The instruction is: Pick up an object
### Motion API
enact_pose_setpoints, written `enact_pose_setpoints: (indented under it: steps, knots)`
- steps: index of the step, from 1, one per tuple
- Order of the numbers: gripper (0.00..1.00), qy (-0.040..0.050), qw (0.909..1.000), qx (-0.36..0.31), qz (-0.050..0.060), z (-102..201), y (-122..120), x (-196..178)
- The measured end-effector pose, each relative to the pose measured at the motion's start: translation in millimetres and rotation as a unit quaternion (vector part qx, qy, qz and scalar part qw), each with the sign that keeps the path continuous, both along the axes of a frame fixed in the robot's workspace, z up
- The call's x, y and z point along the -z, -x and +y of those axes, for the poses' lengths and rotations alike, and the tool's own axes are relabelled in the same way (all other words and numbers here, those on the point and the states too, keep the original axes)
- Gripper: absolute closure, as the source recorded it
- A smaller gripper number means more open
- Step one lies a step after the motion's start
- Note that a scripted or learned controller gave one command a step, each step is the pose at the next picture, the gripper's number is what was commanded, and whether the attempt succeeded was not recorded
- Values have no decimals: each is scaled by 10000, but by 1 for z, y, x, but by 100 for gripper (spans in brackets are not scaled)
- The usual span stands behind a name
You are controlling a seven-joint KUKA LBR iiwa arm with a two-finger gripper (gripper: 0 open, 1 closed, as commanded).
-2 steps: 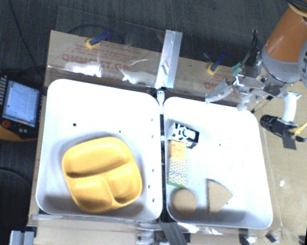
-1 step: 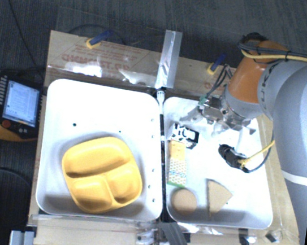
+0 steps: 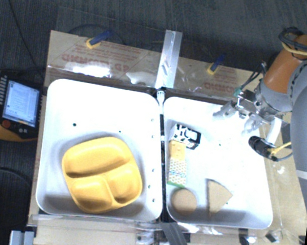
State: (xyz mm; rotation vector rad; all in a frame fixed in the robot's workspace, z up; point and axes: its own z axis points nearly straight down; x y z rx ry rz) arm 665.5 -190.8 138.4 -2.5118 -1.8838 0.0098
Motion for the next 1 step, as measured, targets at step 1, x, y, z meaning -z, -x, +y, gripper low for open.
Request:
enact_pose_setpoints:
  steps: [1]
  knots:
    - [0,-34,10000,3,-24,-10,36,44]
